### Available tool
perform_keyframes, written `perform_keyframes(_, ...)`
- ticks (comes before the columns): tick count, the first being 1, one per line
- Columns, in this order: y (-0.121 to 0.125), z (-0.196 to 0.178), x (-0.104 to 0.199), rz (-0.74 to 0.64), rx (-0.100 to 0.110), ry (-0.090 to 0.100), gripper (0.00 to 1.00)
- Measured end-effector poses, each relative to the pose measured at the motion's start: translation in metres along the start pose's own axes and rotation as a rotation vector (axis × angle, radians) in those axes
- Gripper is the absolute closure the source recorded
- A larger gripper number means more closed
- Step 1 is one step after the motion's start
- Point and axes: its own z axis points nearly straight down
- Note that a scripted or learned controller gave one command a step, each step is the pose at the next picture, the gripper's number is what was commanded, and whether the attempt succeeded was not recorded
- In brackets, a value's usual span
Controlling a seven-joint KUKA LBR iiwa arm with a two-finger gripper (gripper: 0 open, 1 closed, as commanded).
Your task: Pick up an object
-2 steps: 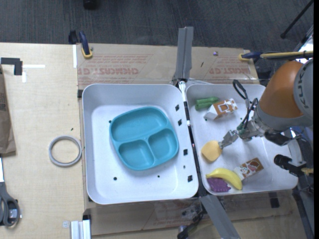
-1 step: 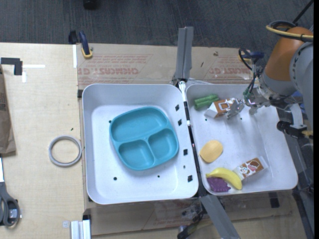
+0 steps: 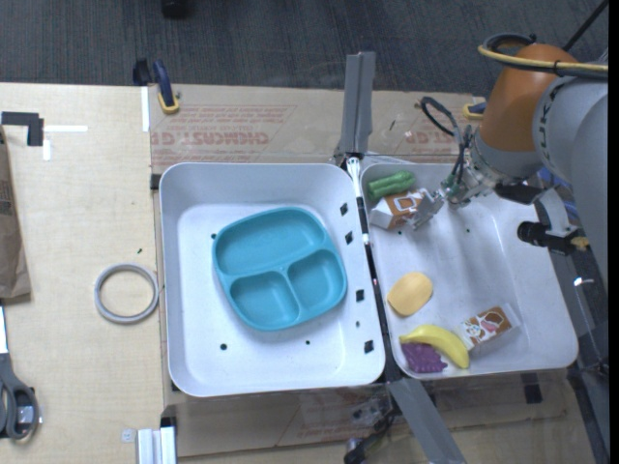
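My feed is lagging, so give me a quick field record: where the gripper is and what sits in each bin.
gripper: low in the right white bin, at the small brown-and-white carton
right bin far corner: green cylinder
right bin middle: yellow rounded piece
right bin near edge: yellow banana, purple grapes, second small carton
left white bin: blue divided plastic plate

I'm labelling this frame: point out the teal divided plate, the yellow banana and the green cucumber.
teal divided plastic plate (image 3: 279, 267), camera view, central divider ridge.
yellow curved banana (image 3: 438, 341), camera view, mid-body.
green cucumber (image 3: 391, 183), camera view, middle.
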Motion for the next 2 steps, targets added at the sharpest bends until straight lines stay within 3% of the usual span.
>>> perform_keyframes(1, -0.013, 0.000, 0.042, -0.120, -0.005, -0.001, 0.00)
perform_keyframes(2, 0.006, -0.026, 0.015, -0.098, 0.002, 0.003, 0.00)
